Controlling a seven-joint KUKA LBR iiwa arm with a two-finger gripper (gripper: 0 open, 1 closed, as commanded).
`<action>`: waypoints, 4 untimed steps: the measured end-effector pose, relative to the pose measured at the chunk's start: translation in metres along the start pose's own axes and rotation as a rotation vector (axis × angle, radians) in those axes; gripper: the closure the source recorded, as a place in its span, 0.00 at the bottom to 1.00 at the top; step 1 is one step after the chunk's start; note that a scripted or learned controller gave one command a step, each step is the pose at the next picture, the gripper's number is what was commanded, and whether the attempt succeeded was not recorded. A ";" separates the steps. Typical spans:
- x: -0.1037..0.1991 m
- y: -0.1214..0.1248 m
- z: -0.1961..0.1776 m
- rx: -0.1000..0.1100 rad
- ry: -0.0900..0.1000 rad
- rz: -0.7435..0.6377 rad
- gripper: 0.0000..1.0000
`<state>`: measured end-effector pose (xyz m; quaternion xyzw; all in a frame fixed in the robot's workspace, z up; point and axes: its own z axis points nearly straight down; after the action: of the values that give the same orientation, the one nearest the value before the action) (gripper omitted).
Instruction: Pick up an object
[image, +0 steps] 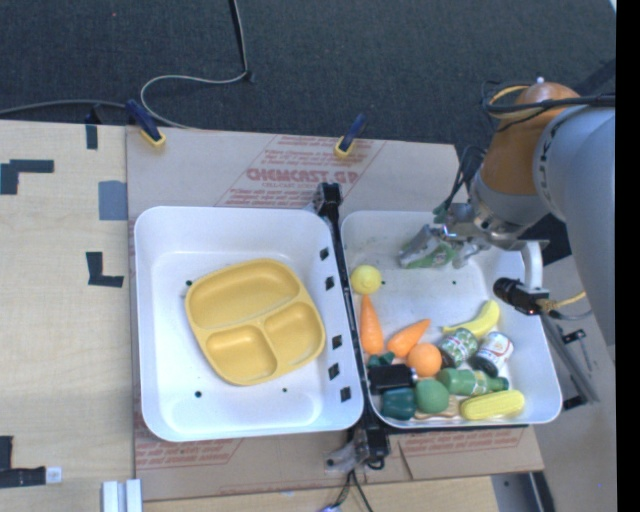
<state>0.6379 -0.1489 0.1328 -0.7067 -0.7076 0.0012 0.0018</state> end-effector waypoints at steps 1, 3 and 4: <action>-0.028 -0.057 0.047 -0.005 -0.002 0.001 0.00; -0.059 -0.107 0.035 -0.020 0.002 -0.008 1.00; -0.058 -0.106 0.025 -0.019 0.003 -0.009 1.00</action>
<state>0.5314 -0.2071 0.1079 -0.7036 -0.7106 -0.0068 -0.0038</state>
